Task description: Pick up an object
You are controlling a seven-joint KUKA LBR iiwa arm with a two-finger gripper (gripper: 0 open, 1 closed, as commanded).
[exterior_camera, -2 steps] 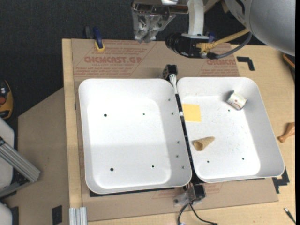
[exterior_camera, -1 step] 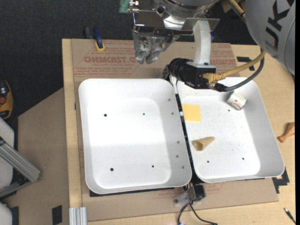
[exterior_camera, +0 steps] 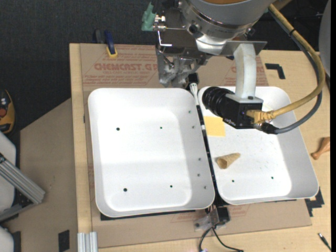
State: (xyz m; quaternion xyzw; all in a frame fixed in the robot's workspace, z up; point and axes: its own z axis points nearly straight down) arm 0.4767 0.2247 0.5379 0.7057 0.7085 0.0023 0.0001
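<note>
Brown cardboard bench sheet [exterior_camera: 126, 64] reads "CHEMCAST" in red. Grey arm [exterior_camera: 226, 4] hangs over the bins' far edge. Gripper [exterior_camera: 178, 72] state: cannot tell.

One fixed camera looks down on me at a slant from above the tabletop [exterior_camera: 79, 140], close enough that both white bins, left [exterior_camera: 105, 156] and right [exterior_camera: 294, 177], fill most of the frame; my arm [exterior_camera: 226, 4] enters from the far right.
</note>
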